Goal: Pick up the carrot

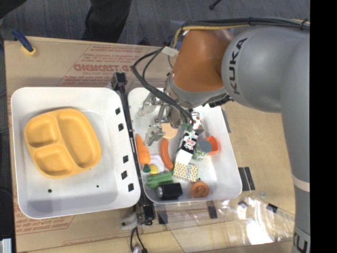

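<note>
**Carrot lies free in the right bin, just left of the claw**

While the grey KUKA arm point(263, 62) with its orange band reaches in from the right, its gripper point(158, 124) hangs over the far part of the right bin point(229, 167). Whether the claw stands apart or together cannot be told from this slant; nothing shows between its tips.

Left of it sits the left bin point(31, 194), bearing a yellow divided tray point(62, 141). Both bins rest on a brown cardboard sheet point(68, 57).

Just near and left of the claw lies the carrot point(142, 148), close along the right bin's left wall, apart from the claw. It is orange, slim and tapered, lying lengthwise from far to near. Beside it to the right lies a similar orange sausage-shaped piece point(166, 154). Further right stand a black-and-white carton point(187, 144) and a patterned box point(184, 171). Nearer lie a green toy point(158, 179), a black block point(169, 191) and a small brown round piece point(199, 189).
</note>
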Action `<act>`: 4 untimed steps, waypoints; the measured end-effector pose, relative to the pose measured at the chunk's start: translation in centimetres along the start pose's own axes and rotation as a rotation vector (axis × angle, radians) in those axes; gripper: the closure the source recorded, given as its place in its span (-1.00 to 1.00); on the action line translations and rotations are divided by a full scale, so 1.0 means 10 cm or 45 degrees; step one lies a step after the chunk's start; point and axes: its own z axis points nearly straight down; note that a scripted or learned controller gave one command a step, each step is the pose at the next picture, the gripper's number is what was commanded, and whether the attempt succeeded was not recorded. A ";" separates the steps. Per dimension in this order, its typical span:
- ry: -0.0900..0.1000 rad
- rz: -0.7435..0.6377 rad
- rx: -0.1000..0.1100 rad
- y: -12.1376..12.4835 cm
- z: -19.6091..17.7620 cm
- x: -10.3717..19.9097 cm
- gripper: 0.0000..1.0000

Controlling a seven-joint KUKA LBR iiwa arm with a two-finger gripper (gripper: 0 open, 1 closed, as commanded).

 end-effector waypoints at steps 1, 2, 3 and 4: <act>0.019 -0.071 -0.001 -0.66 0.94 -0.06 -1.00; 0.000 -0.080 -0.003 -0.63 0.77 -0.11 1.00; 0.002 0.070 -0.019 0.35 0.34 0.01 1.00; -0.003 0.177 -0.010 1.25 -0.03 -0.02 1.00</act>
